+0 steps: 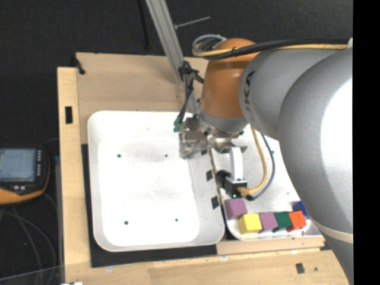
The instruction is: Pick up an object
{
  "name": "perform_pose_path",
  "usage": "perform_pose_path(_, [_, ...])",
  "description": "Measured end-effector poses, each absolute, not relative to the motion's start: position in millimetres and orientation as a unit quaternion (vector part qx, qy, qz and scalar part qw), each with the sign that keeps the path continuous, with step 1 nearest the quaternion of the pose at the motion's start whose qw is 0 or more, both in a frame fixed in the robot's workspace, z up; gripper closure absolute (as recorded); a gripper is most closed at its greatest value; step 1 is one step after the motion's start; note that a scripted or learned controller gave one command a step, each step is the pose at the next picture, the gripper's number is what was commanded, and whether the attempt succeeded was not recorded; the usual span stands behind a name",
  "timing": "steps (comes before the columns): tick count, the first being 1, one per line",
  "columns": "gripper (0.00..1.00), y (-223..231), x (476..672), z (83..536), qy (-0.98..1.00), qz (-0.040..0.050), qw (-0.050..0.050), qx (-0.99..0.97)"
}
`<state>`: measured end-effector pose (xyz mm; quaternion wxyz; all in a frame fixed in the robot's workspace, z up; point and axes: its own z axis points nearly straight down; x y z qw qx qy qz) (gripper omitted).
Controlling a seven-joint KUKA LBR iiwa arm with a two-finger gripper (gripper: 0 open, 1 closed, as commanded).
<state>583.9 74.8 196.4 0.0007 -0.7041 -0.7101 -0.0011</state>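
Arm [297,100]: over the right bin [284,189].
Hand [191,140]: low at the bins' shared rim; I cannot tell whether it is apart or together, and nothing shows in it.
Blocks [250,222]: clustered in the right bin's near end, apart from the hand; pick not yet made.

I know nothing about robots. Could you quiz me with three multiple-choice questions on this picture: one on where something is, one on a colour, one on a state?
1. Where are the coloured blocks?
A on the floor; B in the right bin; C on a shelf

2. What colour is the band above the wrist of the arm?
A orange; B green; C blue

3. The yellow block is:
A lying in the bin; B dangling from a string; C split in two

Answers:
1 B, they sit along that bin's near rim.
2 A, the band is plainly orange.
3 A, it rests whole among the other blocks.
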Motion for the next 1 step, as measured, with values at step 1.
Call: perform_pose_path(1, [1.00,62.8,607.7,346.5,-0.709,-0.0036,-0.003,-0.705])
